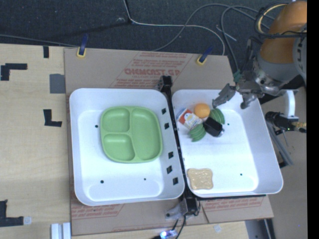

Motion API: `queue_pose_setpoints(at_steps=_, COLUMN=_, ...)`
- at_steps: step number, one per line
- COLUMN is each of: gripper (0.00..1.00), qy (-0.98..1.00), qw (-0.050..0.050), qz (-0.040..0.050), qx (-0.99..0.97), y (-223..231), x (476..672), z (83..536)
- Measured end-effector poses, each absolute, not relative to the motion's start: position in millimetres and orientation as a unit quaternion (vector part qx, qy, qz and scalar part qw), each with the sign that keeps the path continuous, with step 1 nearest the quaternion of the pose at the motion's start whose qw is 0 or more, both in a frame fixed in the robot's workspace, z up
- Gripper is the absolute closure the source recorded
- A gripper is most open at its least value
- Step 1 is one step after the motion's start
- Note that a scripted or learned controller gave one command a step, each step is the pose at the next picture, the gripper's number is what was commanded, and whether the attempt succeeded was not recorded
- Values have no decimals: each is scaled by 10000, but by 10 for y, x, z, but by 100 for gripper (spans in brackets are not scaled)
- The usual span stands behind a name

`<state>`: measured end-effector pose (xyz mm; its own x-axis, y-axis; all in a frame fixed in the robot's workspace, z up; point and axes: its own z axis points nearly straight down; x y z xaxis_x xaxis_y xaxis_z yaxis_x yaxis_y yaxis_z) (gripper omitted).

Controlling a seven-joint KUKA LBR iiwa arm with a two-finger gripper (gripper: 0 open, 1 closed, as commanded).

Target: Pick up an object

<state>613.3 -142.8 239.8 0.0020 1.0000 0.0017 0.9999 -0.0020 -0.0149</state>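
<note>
In the right bin (pixel 249 153) a small pile lies near the back left: an orange ball (pixel 202 110), a red and white packet (pixel 187 118), green leaf-shaped pieces (pixel 198 132) and a black piece (pixel 212 128). A slice of toast (pixel 200 179) rests at the bin's front left. My gripper (pixel 233 98) hangs over the back of the right bin, just right of the pile, its two fingers spread apart and open with nothing between them.
The left bin (pixel 84 133) holds a green divided plate (pixel 131 134). A black clip strip (pixel 172 133) runs between the bins. Cables (pixel 199 19) trail across the dark floor behind the bench. The arm's orange band (pixel 289 16) stands at the upper right.
</note>
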Motion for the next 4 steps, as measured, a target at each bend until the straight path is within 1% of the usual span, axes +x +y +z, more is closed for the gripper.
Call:
queue_pose_setpoints(at_steps=1, gripper=0, qy=-7076, qw=6, qz=5, qx=-7066, y=-1422, x=6155, z=2485)
queue_pose_setpoints(at_steps=2, gripper=0, qy=-7073, qw=16, qz=21, qx=-7069, y=-1443, x=6067, z=1959)
queue_pose_setpoints(at_steps=3, gripper=0, qy=-7075, qw=21, qz=23, qx=-7067, y=-1442, x=6034, z=1316)
queue_pose_setpoints(at_steps=4, gripper=0, qy=-7073, qw=-4, qz=-4, qx=-7069, y=-1442, x=6048, z=859)
